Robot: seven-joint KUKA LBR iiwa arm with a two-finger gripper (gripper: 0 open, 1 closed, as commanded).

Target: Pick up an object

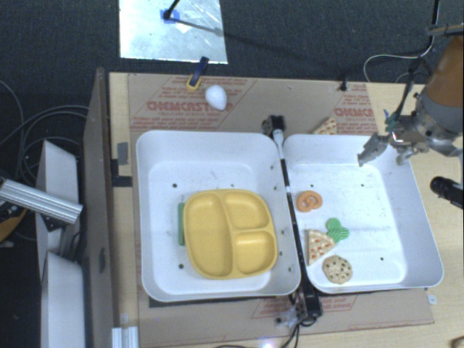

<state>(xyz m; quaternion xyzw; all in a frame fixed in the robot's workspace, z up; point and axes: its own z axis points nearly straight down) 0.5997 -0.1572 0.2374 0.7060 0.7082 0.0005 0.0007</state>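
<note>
Well below-left of the hand (386,151), pretzel (309,201) in right bin (413,216).

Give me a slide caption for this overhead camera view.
Gripper above right bin holding toy foods; yellow tray in left bin.

From my seat, the arm (444,85) runs off the right edge, so I see little above its wrist. The end effector (386,151) is too small and blurred to judge. A green strip (180,223) (identity unclear) lies mostly hidden under the yellow tray (228,232).
</note>
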